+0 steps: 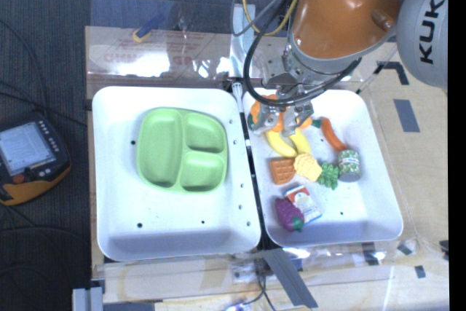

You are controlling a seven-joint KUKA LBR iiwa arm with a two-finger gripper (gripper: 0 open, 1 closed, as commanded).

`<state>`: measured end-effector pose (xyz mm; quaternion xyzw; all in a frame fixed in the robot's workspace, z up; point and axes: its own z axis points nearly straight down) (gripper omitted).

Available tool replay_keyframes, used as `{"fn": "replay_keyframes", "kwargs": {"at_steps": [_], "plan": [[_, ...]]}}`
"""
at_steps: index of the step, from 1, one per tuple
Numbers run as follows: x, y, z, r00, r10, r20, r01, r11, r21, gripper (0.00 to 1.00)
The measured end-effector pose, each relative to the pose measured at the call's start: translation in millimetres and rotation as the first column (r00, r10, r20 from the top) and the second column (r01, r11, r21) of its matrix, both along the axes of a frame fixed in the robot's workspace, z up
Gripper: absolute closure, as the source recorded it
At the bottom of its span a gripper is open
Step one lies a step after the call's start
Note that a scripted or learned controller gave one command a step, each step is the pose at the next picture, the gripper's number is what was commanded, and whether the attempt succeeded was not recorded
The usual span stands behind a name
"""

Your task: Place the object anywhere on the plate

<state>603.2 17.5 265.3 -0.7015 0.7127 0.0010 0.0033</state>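
Camera view: green plate (182, 149) in left bin (116, 229); toys fill right bin (378, 215) (tool (290, 120) state unclear).

Dark grey-blue carpet floor (44, 25) around my tabletop (426, 156), which is light wood with grey tape strips. Clear plastic sheet (156, 54) taped at its far edge, glaring under overhead light; a blue tape piece (148, 27) sits there. Black cables (29, 95) run across the carpet to a handheld pendant (30, 153), screen up, left of me.
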Motion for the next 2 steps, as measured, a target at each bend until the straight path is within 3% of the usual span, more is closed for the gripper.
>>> {"fn": "replay_keyframes", "kwargs": {"at_steps": [1, 2], "plan": [[-0.3, -2.4, -1.2, 1.0, -0.004, -0.002, 0.004, 1.0, -0.001, 0.0], [0.4, -0.5, 8.3, 1.0, -0.005, -0.001, 0.005, 1.0, 0.004, 1.0]]}}
